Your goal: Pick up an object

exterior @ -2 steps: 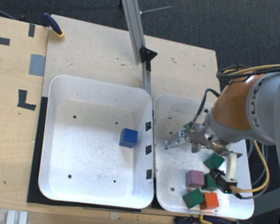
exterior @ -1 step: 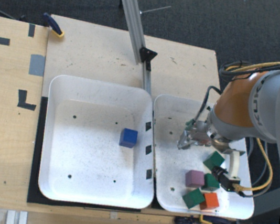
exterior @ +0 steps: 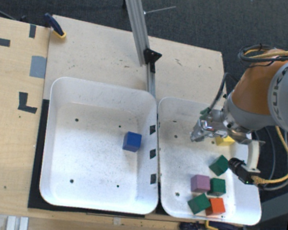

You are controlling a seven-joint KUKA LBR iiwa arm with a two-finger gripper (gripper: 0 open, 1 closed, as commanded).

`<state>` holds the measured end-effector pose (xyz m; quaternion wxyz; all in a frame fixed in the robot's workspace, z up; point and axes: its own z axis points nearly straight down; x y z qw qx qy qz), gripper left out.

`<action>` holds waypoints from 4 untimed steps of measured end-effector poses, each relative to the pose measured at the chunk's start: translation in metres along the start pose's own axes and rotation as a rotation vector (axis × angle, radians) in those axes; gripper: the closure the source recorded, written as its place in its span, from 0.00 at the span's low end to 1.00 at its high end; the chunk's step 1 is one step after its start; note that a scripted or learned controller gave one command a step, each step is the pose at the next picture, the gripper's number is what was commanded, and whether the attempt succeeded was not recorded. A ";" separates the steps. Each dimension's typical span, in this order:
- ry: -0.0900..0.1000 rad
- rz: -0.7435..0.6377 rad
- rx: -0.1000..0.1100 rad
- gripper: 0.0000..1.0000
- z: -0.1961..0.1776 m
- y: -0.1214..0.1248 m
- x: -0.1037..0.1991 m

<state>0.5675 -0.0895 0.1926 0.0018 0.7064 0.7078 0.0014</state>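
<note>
My gripper (exterior: pixel 202 133) hangs over the right bin (exterior: pixel 174 144) right of frame centre, its grip state indiscernible, near a yellow block (exterior: pixel 225 141) and above the clustered blocks (exterior: pixel 208 193) at lower right, presumably positioned to pick one

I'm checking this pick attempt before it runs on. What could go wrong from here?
1. The hand is over bare floor of the right bin, apart from every block, so closing here would likely grab nothing.
2. The purple block, orange block and green blocks lie tightly clustered; a grasp there might nudge neighbours or catch two.
3. The yellow block lies partly hidden under the wrist.
</note>
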 end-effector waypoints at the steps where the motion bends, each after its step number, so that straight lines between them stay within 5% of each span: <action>1: 0.001 0.000 0.004 1.00 -0.012 0.000 0.000; 4: 0.003 -0.005 0.004 1.00 -0.030 0.053 0.149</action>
